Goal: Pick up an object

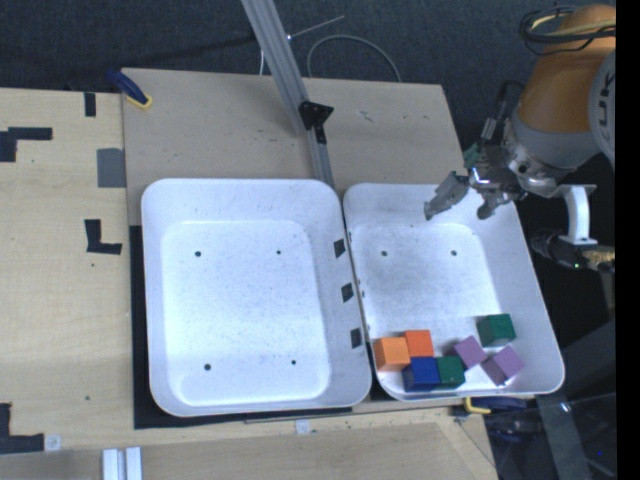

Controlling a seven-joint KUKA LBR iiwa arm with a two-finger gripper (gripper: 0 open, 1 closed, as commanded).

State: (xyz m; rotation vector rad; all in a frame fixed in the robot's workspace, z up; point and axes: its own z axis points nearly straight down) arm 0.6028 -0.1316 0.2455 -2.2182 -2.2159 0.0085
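From the camera view, my pincer (466, 200) hangs over the far edge of the right bin (520, 268), near its far right corner. Its two fingers are spread apart, one grey finger (443, 196) pointing toward the bin's middle, the other just beside it toward the right wall. Nothing sits between them.

The blocks all lie along the near wall of the right bin, well apart from my pincer. An orange block (392, 352) sits nearest the bin's left wall, with a second orange block (419, 343) touching it. A blue block (424, 372) lies just in front of those, against the near wall, and a green block (451, 371) touches its right side. A purple block (468, 350) sits just beyond the green one. Another purple block (502, 365) lies toward the near right corner, and a dark green block (495, 329) rests just beyond it, closer to the right wall.

The left bin (160, 268) sits beside the right bin on the counter (230, 118), their walls touching.
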